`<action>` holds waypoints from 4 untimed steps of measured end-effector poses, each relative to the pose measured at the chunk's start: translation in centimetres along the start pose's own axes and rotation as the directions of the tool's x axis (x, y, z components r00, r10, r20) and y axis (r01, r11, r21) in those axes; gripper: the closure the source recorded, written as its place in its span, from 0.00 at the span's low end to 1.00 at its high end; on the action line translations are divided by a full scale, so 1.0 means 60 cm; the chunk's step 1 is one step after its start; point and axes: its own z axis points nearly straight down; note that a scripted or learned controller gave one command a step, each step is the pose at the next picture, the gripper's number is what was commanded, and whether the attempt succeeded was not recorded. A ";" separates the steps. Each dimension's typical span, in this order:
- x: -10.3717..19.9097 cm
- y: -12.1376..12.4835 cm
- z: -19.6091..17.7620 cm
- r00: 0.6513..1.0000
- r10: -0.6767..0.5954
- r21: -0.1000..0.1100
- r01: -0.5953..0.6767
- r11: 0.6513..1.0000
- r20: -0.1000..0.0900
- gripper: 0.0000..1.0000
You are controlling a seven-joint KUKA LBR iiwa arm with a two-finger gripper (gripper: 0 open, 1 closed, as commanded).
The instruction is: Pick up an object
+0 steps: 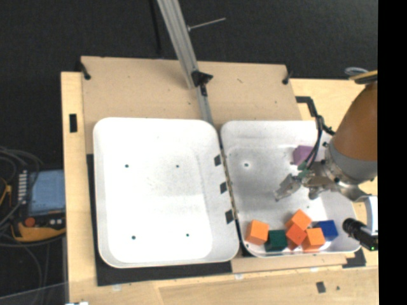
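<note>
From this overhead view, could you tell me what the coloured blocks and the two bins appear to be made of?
The orange blocks, green block and blue block look like painted wood or hard foam: flat, matte, sharp-edged faces with no glare. The right bin and left bin look like moulded white plastic, with rounded corners and a scuffed, greyish, dull surface.

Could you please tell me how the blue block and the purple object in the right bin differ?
The blue block lies at the near edge of the right bin, touching the cluster of orange blocks; the purple object sits apart, farther back, beside the arm. The blue block shows in full, while the purple object is partly hidden by the arm. The tool hovers nearer the purple object. Both rest in the right bin.
</note>
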 end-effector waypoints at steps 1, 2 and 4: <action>-0.009 0.014 0.082 1.000 0.000 -0.001 0.000 1.000 0.001 0.00; -0.021 0.011 0.181 1.000 -0.001 -0.007 0.001 1.000 0.003 0.00; -0.007 0.017 0.081 1.000 -0.007 -0.012 0.007 1.000 0.000 1.00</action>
